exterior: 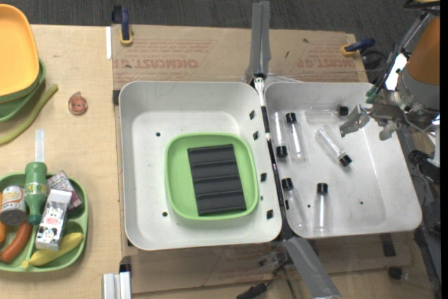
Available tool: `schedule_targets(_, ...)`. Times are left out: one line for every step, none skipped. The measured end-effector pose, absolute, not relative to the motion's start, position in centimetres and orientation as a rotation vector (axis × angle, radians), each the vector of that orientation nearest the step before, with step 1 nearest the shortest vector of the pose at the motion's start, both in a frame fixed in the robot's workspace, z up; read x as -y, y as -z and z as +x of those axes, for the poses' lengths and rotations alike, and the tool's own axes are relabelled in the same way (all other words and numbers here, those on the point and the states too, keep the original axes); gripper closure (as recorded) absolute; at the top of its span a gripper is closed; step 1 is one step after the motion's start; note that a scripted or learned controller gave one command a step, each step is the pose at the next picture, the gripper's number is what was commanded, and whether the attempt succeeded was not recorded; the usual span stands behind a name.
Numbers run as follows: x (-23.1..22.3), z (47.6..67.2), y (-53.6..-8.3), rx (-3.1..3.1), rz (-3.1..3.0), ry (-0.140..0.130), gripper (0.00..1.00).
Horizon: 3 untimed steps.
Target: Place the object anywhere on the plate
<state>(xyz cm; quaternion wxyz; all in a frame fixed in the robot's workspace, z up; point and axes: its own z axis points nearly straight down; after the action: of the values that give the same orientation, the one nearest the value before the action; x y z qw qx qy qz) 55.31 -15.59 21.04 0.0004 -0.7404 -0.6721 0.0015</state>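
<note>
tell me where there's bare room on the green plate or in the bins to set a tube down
The green plate has only a thin bare rim around the dark ribbed block. The left bin has bare white floor around the plate. The right bin is free at its lower right; tubes crowd its left and top, near the hand.

The arm (424, 59) is cut off at the right edge; beyond the gripper (371, 121), clear vials (332, 148) are barely discerned.

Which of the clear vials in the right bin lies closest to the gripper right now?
The slanted vial with its black cap toward the lower right, mid-bin, just below-left of the gripper. The other vials lie further left or nearer the bin's front edge.
</note>
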Motion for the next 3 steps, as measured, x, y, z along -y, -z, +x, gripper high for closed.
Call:
schedule_targets(19.9, 51.6, -26.3, 2.022, -2.404, -0.003, 0.00)
schedule_targets(21.0, 48.2, -37.0, 1.889, -2.512, -0.004, 0.00)
schedule_targets(21.4, 47.9, -34.0, 1.801, -2.573, -0.006, 0.00)
